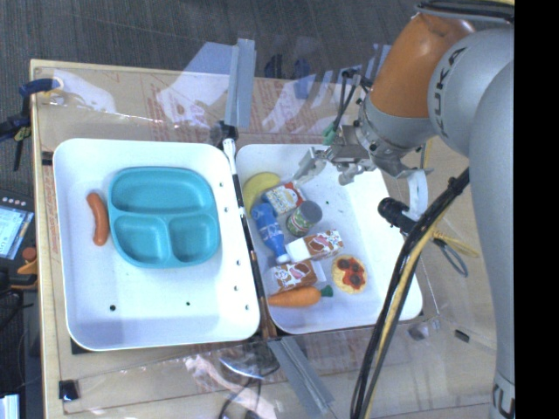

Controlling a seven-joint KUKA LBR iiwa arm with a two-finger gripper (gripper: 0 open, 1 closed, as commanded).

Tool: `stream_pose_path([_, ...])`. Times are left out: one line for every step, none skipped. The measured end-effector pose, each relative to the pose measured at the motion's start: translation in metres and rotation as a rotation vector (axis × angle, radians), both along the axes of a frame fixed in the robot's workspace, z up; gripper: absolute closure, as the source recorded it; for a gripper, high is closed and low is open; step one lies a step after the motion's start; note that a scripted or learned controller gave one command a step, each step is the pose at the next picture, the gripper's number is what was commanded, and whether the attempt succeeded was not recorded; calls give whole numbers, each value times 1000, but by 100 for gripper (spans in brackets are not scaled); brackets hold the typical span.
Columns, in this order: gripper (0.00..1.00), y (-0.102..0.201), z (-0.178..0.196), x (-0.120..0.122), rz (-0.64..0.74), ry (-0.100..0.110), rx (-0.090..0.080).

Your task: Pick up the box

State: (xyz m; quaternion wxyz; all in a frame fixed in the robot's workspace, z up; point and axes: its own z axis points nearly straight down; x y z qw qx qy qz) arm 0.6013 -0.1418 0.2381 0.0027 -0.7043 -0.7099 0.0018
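Observation:
Three small boxes lie in the right bin [384, 234]: a white and green one [284, 198] near the back left, a red and white one [324, 243] in the middle, and another red and white one [294, 275] towards the front. My gripper [327, 168] hangs over the back of this bin, just behind and to the right of the white and green box. Its fingers are spread open with nothing between them. It touches no box.
The right bin also holds a yellow banana [257, 185], a can [303, 219], a blue bottle [271, 234], a carrot [295, 298] and a pizza slice [349, 274], all packed close together. In the left bin [79, 304] are a teal divided tray [164, 215] and a sausage [99, 217].

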Motion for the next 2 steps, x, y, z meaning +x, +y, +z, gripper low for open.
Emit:
stream_pose_path([0,-22,-102,55,65,-1,0])
stream_pose_path([0,-3,-144,45,142,-9,-2])
